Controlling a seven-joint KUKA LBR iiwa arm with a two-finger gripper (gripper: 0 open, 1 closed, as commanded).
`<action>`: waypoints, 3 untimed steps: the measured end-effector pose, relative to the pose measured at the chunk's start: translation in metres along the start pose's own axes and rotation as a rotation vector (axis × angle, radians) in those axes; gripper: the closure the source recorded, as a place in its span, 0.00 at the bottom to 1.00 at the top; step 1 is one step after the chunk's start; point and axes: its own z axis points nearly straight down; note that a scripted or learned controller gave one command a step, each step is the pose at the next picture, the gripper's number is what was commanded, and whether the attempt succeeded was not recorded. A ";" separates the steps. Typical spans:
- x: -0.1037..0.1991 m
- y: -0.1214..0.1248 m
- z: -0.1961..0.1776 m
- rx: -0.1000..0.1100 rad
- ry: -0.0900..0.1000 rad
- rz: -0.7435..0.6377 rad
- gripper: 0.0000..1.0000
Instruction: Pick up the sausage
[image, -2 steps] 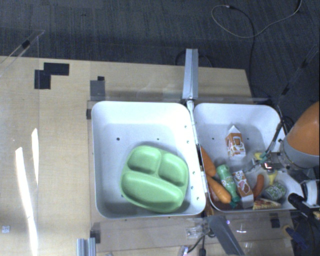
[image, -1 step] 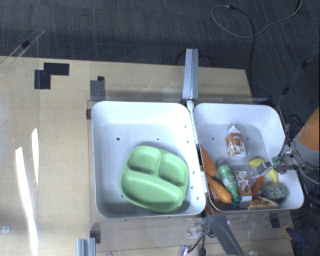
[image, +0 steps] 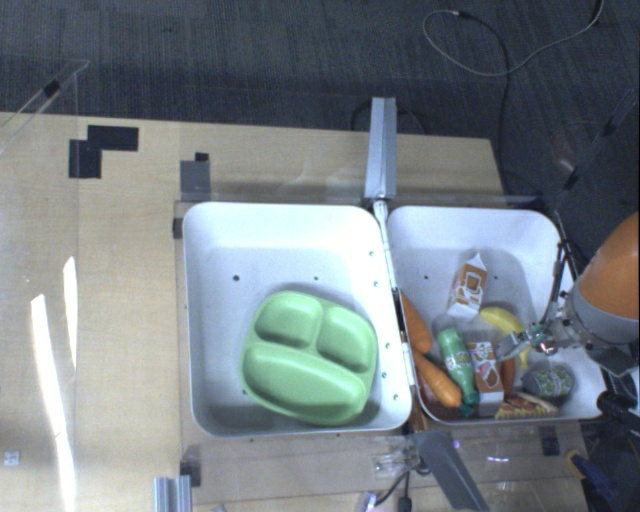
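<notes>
You see the sausage (image: 509, 374) lying near the right bin's (image: 440, 232) front edge among other food, with the gripper (image: 533, 338) just above it, its grip state unreadable.

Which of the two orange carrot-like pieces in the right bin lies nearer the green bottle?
The lower carrot, at the right bin's front-left, lies beside the green bottle. The upper carrot hugs the left wall.

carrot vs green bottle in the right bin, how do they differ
The carrot is orange and tapered; the green bottle is green and blunt-ended. The carrot lies along the bin's left wall, while the bottle lies one place further in, to its right. Both lie flat, slanting much the same way, side by side near the bin's front.
</notes>
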 end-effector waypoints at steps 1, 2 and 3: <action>0.003 -0.001 -0.101 0.008 0.009 -0.284 0.00; 0.025 0.012 -0.025 -0.016 -0.008 -0.232 0.00; 0.038 0.019 -0.021 -0.029 -0.028 -0.252 0.00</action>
